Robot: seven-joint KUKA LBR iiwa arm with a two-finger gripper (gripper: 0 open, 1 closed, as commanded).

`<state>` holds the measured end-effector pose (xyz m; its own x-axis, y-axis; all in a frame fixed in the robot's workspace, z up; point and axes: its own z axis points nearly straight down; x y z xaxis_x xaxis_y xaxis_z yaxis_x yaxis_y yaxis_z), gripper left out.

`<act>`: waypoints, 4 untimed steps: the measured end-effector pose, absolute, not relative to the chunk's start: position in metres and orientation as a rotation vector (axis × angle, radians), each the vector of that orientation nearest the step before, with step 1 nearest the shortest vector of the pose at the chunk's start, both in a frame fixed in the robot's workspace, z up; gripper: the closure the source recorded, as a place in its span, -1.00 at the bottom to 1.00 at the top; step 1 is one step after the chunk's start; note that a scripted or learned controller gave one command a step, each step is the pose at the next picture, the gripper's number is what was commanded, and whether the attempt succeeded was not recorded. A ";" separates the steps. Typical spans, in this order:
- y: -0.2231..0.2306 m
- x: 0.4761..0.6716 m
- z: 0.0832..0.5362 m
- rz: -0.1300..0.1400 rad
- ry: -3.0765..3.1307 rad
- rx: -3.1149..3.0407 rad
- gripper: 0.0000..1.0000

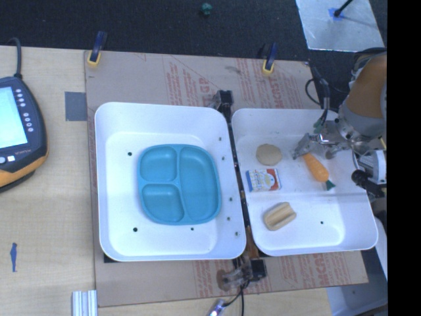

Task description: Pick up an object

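The right bin (pixel 342 232) holds an orange carrot (pixel 318 169) with a green tip, a round tan biscuit (pixel 268 154), a small printed carton (pixel 263 180) and a tan bread roll (pixel 279 215). My gripper (pixel 316 149) hangs over the back right part of this bin, just above the carrot's upper end and to the right of the biscuit. Its fingers stand open and nothing is between them. The arm's orange band (pixel 368 84) shows at the right edge.
The left bin (pixel 112 176) holds a blue divided plate (pixel 179 183). A teach pendant (pixel 16 130) lies on the bench at far left. Clamps (pixel 96 50) hold the cardboard sheet under the bins at the back.
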<state>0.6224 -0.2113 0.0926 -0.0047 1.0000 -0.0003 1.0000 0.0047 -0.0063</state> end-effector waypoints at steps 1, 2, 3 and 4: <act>-0.212 0.588 0.092 0.007 -2.226 -2.214 -1.00; -0.212 0.657 0.092 0.001 -2.224 -2.216 -1.00; -0.212 0.626 0.092 0.004 -2.224 -2.216 -1.00; -0.212 0.626 0.103 0.005 -2.225 -2.214 1.00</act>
<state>0.6263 -0.2122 0.1026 -0.0048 1.0000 -0.0004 1.0000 0.0048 -0.0037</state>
